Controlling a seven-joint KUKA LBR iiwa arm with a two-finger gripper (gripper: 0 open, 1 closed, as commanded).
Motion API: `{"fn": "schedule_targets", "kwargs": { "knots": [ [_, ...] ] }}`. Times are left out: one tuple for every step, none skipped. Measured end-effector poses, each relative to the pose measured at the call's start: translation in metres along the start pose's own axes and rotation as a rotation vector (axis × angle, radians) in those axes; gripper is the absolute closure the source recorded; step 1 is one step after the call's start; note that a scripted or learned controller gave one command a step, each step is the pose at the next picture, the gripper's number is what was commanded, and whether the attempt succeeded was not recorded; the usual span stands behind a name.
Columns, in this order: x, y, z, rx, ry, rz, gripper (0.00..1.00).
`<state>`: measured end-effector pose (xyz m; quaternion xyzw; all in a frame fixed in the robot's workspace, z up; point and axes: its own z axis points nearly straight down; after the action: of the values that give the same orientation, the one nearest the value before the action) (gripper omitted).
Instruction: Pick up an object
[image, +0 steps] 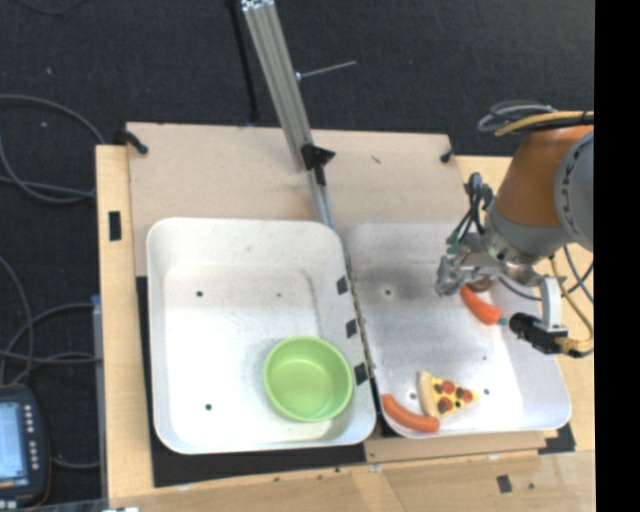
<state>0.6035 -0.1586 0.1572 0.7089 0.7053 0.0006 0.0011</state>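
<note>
Gripper (452, 276): grip state, you cannot tell | orange carrot (481, 305) just beside it, near right bin's (400, 260) right edge | risk: your closing gripper nudges the carrot aside and shuts on nothing

single fixed camera above the bench (400, 160), angled down on both bins (180, 300)

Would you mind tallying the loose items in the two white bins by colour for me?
Green: 1, the bowl in the left bin.
Orange: 2, a carrot-like piece beside the gripper and a sausage-like piece, both in the right bin.
Tan with red spots: 1, the pizza slice.
Total: 4
</note>
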Motion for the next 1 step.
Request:
{"fn": "schedule_targets", "kwargs": {
  "knots": [
    [-0.0065,-0.0028,-0.0467,-0.004,0.000,-0.004,1.00]
  ]
}}
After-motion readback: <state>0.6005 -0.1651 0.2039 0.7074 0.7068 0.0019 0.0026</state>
